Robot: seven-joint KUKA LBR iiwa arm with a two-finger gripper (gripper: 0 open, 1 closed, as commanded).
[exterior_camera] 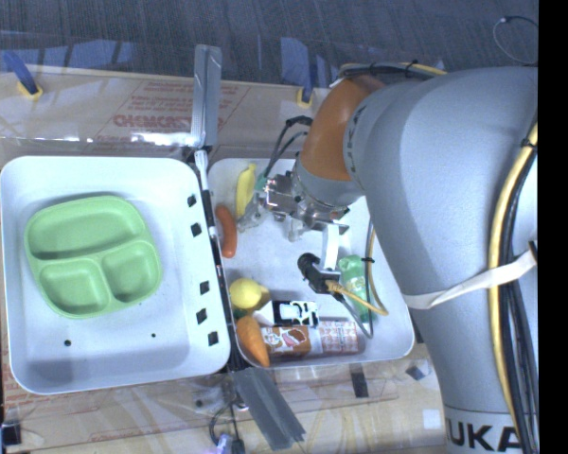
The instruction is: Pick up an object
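My gripper [314,244] hangs over the middle of the right bin [265,253], under the orange-banded wrist [333,135]. Around it lie a yellow banana [244,189] and a red sausage [227,231] by the bin's left wall. A lemon [248,294] and an orange carrot [253,341] sit at the front left. A labelled bottle [314,337] lies on its side along the front wall, with a small black-and-white item [295,312] just behind it. A green object [352,277] lies right of the gripper, partly hidden by the arm. Nothing is visibly held.
The left bin [38,348] holds a green divided plate [93,252]. A grey divider with black clips [204,253] separates the bins. The bulky grey arm [454,206] covers the right bin's right side. Yellow and black cables [360,296] trail near the green object.
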